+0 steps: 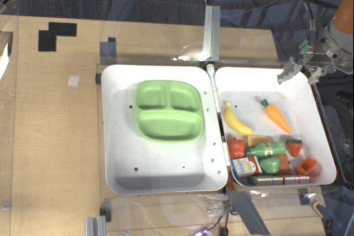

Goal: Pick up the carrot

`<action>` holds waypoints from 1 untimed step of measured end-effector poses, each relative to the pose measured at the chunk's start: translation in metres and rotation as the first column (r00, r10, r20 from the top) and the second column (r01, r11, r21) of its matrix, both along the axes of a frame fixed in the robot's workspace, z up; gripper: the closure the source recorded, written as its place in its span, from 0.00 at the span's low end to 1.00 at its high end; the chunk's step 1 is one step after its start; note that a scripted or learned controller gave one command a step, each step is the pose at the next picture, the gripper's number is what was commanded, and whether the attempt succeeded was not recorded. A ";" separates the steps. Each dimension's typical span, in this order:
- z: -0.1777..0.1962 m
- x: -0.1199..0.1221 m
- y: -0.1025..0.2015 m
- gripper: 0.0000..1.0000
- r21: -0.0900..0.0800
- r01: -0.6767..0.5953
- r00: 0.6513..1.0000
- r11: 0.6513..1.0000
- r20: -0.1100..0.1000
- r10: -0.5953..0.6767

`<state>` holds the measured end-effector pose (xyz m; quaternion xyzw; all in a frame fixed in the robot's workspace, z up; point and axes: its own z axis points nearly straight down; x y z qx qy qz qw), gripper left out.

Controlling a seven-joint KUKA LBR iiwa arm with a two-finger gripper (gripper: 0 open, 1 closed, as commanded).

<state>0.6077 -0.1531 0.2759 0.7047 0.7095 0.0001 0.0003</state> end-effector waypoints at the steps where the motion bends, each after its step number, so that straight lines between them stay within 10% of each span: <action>1: -0.160 -0.028 -0.023 0.00 0.001 -0.026 1.000 1.000 -0.002 0.026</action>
